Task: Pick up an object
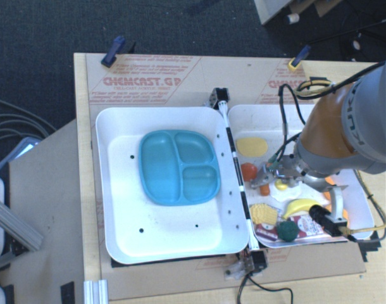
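**Gripper down in the right bin, tomato just to its left**

Left bin (117,233) has the blue divided plate (179,167). The arm (335,132) hangs over the right bin (259,113), gripper (273,171) low among toy food. Can't tell if it's grasping anything. Nearest target looks like the red tomato (249,170), just left of the gripper; the banana (302,206) lies nearer, long axis left-right.

"CHEMCAST GP" on bench sheet (142,81)
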